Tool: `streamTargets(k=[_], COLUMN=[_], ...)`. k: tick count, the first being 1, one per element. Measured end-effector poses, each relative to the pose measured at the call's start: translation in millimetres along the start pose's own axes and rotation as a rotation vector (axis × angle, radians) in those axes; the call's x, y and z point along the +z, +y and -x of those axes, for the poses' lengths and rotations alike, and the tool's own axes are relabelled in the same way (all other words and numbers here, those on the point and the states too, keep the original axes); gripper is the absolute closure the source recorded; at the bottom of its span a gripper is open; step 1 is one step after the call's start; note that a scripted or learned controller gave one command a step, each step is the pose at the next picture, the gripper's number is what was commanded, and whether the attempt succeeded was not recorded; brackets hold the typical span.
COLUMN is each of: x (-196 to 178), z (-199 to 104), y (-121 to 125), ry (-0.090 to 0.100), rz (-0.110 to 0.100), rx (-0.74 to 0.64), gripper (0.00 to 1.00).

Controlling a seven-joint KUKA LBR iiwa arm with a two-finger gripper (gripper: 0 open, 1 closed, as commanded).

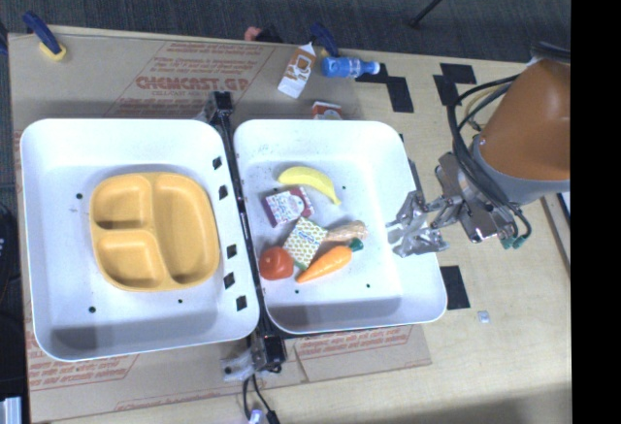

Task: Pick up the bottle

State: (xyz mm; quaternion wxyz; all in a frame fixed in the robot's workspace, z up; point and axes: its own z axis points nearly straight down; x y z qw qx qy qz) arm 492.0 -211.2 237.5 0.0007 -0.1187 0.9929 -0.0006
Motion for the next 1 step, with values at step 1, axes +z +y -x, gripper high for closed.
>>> streamTargets(k=[1], x=[41.1], z=[13.5], y=[-2.9], ry=[0.003], rz=[0.002], rx=[0.395], gripper=[1.00])
